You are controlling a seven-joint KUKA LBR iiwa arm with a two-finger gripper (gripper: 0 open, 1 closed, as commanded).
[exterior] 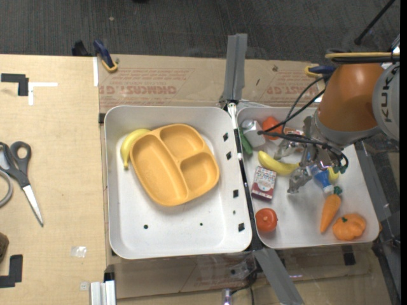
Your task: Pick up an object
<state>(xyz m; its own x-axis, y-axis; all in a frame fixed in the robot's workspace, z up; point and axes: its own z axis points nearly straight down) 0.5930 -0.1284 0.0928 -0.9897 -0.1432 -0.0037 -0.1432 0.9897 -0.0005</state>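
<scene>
Two shallow white plastic bins, side by side on pale wooden tabletop (pixel 51 170): left bin (pixel 127 234), right bin (pixel 299 234).

Left bin contents, two items:
- One orange-yellow three-compartment plastic plate (pixel 173 164), rounded outline, smooth and glossy, set at a slant.
- One yellow plastic banana (pixel 131 143), curved, touching far-left rim of plate and partly tucked under it.

Right bin contents, counted where legible:
- One second yellow banana (pixel 275 163), curved, smooth, near bin centre.
- One small red-and-white printed carton (pixel 264 183), rectangular, flat-sided, just near of that banana.
- One red round tomato-shaped toy (pixel 266 219), glossy, at near-left corner.
- One orange tapered carrot-shaped toy with green top (pixel 329 211), at near right.
- One orange ribbed pumpkin-shaped toy (pixel 349 227), at near-right corner, just beside carrot.
- One small red-orange rounded item (pixel 271 124) at far side; identity unclear.
- One blue-and-white tube-shaped item (pixel 321 176) under gripper, partly hidden.

One metal two-finger gripper (pixel 304 170), low over right bin, between second banana and carrot. Finger spacing: cannot tell; cables and wrist in the way. Nothing visibly clamped.

On tabletop at left: one pair of grey-handled metal scissors (pixel 22 176), blades pointing near.
</scene>
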